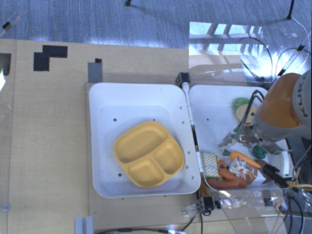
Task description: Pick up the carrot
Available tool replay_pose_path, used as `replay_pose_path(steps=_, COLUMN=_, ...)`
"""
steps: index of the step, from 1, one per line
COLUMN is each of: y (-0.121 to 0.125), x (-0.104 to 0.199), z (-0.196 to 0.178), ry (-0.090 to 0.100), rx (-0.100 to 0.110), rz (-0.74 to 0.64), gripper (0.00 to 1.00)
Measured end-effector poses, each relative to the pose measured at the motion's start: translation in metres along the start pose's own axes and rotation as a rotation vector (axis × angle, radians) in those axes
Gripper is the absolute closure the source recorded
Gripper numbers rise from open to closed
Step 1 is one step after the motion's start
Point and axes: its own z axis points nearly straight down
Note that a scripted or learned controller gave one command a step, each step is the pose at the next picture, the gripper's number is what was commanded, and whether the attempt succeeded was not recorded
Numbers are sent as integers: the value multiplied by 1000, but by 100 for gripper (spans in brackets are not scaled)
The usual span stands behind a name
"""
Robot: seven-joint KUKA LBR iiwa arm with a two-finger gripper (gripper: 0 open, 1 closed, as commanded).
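Note:
The carrot [245, 158] is an orange toy lying in the right bin [214, 106], near its front right corner, with a dark green tip towards the arm. It rests against a patterned packet [242, 170]. My gripper [233, 140] hangs over the right bin, just above and left of the carrot, reaching in from the right under the orange band of the arm [285, 101]. Nothing shows as held in it. The wrist hides part of the bin behind it.
Red sausages [228, 179] and a small checkered box [209, 164] lie by the carrot at the bin's front. A green item [240, 102] and a tan disc [242, 113] sit at the back right. The left bin [102, 130] bears a yellow divided plate [148, 153].

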Motion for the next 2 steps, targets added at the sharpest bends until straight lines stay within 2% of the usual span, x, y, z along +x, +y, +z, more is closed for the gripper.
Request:
replay_pose_path(steps=1, y=-40, x=-50, z=0, ry=-3, rx=-2, rz=63, gripper=0)
replay_pose_path(steps=2, y=-42, x=-67, z=-1, ry=-1, rx=0, rz=-380, gripper=0)
